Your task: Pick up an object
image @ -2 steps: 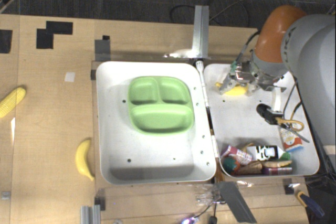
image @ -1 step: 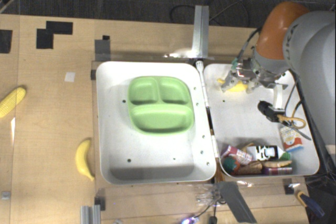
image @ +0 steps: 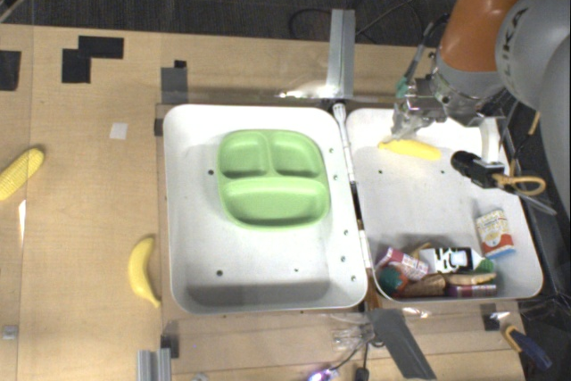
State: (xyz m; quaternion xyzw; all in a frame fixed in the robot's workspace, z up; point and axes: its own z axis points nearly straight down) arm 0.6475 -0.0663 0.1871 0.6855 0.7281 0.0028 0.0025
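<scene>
- I see the arm (image: 500, 22) reaching in from 2 o'clock, wrist bent down over the right bin (image: 446, 192).
- Gripper (image: 409, 122): hovering just above the yellow banana (image: 412, 149) at the bin's 12 o'clock; I cannot tell its state.

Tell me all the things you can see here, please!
Bins: two, white, side by side on the bench.
Divided plate: one, green, in the left bin.
Long yellow thing: one, yellow, top of the right bin, just below the end effector.
Scissors: one, black with yellowish handles, right edge of the right bin.
Small carton: one, white and red, right bin, lower right.
Pile of small packages: several, mixed colours, bottom of the right bin.
Banana: one, yellow, on the bench left of the bins.
Corn cob: one, yellow, far left.
Arm: one, grey and orange, top right.
End effector: one, above the right bin.
</scene>
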